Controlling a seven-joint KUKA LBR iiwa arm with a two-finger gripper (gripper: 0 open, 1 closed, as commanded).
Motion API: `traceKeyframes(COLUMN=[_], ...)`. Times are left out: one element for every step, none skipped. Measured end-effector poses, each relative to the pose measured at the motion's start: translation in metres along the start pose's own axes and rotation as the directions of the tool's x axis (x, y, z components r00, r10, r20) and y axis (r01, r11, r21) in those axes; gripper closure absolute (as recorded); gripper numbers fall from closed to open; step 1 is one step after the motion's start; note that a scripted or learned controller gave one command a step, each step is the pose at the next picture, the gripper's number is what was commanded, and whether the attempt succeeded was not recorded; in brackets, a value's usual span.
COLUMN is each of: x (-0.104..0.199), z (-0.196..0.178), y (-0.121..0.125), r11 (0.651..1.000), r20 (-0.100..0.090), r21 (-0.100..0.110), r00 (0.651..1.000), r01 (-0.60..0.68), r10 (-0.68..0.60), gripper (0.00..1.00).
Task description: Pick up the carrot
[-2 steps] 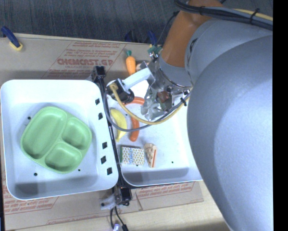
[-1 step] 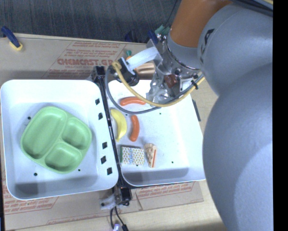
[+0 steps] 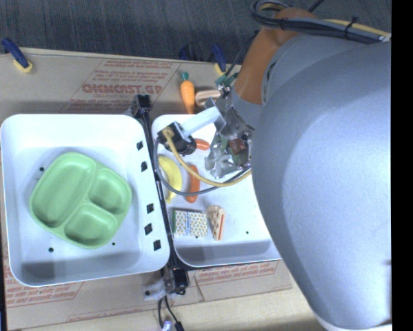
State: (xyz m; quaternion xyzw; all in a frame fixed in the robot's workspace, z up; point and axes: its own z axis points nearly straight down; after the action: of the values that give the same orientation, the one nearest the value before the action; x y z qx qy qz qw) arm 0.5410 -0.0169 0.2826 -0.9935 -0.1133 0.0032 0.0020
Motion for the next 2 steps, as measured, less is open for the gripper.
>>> traceKeyframes(x=[0.034, 0.021], z=[-0.017, 0.018], y=[-0.079, -0.134], r11=[1.000, 1.000], r20=[-0.003, -0.001], r21=[-0.003, -0.003], r00=[1.000, 1.000], r01=[-0.020, -0.020], r10=[0.020, 0.020], gripper=[1.00, 1.00])
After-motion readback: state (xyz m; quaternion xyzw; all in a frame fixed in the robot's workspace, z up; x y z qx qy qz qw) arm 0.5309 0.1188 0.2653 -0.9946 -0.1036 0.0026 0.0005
